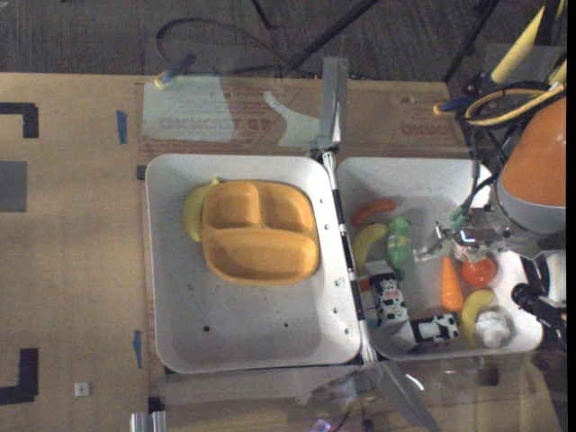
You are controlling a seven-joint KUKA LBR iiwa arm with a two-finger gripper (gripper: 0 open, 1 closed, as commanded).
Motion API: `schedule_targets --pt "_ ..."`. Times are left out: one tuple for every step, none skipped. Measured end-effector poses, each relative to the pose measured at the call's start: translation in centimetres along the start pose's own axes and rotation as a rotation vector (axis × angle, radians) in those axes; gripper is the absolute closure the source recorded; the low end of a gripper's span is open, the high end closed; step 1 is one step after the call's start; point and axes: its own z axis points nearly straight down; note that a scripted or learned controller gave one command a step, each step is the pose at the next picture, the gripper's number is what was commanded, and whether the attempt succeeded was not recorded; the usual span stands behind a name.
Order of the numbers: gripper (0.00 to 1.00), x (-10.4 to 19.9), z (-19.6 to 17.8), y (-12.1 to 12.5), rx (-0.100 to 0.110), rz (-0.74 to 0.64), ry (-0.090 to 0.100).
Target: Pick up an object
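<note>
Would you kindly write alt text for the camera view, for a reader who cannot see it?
A gripper hangs over the right bin, above toy food including a carrot, tomato and bananas. The left bin holds an orange divided plate lying over another banana.

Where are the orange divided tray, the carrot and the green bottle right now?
orange divided tray (260, 232): camera view, on the ridge between its compartments.
carrot (451, 283): camera view, middle of its orange body.
green bottle (399, 243): camera view, middle of its body.

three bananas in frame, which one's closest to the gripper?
The banana at the right bin's lower right, beside the carrot, just below the gripper. One lies mid-bin; the other sits by the orange tray.
</note>
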Motion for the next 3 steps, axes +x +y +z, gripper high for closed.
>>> schedule_targets --pt "0.00 -1.4 9.2 4.0 -0.005 -0.032 -0.001" --pt "0.00 -4.7 10.4 -0.6 -0.005 -0.386 -0.004" --pt "0.00 -6.2 10.4 -0.7 -0.009 -0.421 -0.004"
